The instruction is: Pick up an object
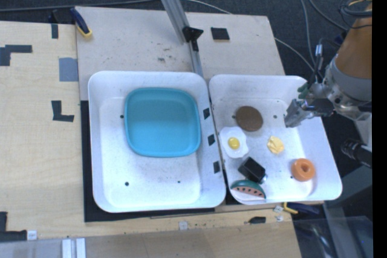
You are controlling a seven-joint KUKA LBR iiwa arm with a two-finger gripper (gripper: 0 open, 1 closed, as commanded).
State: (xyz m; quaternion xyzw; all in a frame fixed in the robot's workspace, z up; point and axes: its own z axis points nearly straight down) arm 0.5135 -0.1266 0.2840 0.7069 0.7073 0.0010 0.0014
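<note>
Camera view is showing the gripper [294,116] hovering over the right bin [314,148], fingers' state unclear; next, descending onto the brown disc [248,118].

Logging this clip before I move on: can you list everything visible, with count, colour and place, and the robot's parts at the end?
Bins: 2, white, side by side on the bench.
Tray: 1, light blue, in the left bin.
Round flat piece: 1, brown, right bin, upper middle.
Fried egg toy: 1, white with yellow centre, right bin, left side.
Small yellow piece: 1, right bin, centre.
Black block: 1, right bin, below the egg.
Doughnut toy: 1, orange, right bin, lower right.
Watermelon slice toy: 1, red and green, right bin, bottom edge.
Gripper: 1, grey, over the right bin's upper right.
Arm: 1, grey with orange band, at the right.
</note>
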